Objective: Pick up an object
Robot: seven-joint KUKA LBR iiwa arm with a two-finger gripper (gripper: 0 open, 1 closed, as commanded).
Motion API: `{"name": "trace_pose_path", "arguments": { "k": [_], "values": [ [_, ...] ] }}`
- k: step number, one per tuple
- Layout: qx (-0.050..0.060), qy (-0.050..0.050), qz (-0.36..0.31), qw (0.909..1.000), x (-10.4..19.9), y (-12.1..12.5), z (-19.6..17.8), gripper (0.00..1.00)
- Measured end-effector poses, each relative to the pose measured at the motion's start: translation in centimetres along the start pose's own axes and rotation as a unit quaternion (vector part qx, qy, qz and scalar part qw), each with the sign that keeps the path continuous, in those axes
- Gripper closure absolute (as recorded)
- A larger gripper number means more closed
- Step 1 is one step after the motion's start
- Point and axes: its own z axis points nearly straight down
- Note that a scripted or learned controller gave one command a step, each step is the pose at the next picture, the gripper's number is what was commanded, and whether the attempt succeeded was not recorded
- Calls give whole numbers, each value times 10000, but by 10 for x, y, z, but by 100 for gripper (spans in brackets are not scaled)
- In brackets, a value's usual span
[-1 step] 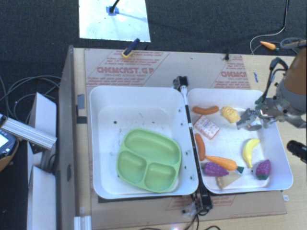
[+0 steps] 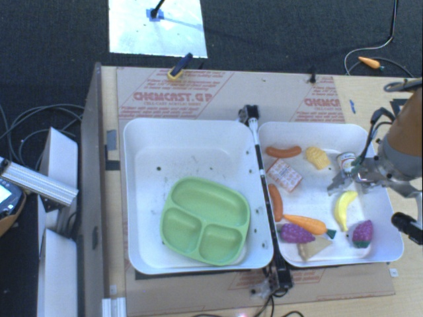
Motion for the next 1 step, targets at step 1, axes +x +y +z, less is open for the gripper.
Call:
{"name": "trace_pose_path", "arguments": {
  "k": [1],
  "values": [
    [-13, -2, -2, 10000, -25, -17, 72, 0]
  ]
}}
